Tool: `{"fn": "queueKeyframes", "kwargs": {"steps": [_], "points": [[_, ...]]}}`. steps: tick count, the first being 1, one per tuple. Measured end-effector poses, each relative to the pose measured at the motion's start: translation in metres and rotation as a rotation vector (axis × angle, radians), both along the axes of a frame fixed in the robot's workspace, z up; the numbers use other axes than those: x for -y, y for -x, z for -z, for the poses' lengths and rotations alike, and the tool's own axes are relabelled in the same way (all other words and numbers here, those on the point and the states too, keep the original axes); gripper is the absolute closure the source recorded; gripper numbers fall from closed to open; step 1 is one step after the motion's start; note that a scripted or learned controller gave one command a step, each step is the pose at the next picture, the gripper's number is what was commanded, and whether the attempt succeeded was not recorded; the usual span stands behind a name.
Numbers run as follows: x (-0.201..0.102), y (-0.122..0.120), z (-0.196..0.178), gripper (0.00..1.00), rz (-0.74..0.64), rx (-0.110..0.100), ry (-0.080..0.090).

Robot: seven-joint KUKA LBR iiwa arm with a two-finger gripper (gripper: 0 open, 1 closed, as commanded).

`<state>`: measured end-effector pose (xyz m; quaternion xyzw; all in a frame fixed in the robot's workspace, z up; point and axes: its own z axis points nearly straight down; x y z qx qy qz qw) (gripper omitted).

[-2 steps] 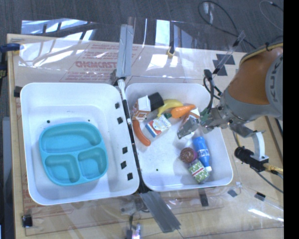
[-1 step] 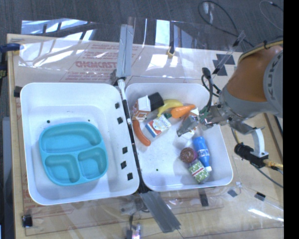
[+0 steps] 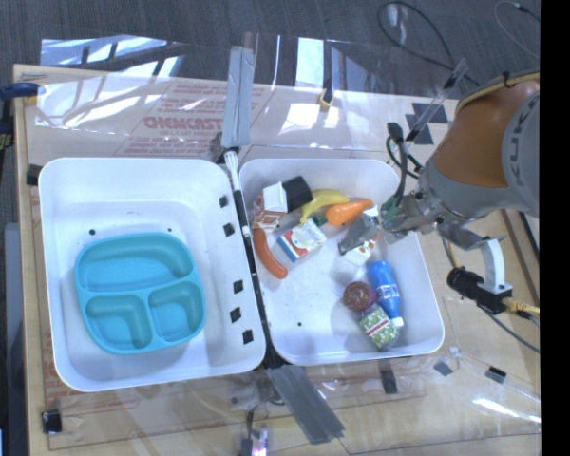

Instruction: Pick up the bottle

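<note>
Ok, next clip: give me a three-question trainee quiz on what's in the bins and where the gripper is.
1. True or false: the blue bottle lies in the right bin.
2. Which item sits in the left bin? A) banana B) blue divided tray C) carrot
3. Fill in: the gripper is over the ____ bin, up-view of the bottle and beside the carrot.

Key
1. True; it lies next to a round brown item.
2. B; the blue divided tray is there, while the banana and carrot are in the right bin.
3. right

Glossy blue plastic bottle [image 3: 385,289]; smooth white plastic bins [image 3: 57,255]; matt turquoise plastic tray [image 3: 139,291].
</note>
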<state>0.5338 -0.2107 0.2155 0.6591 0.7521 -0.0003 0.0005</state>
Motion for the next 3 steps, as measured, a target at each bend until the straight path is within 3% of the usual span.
{"fn": "queueKeyframes", "kwargs": {"steps": [1,3], "points": [[0.001,0.006,-0.003,0.00,0.027,-0.003,-0.001],[0.000,-0.007,0.001,0.00,-0.004,0.000,0.000]]}}
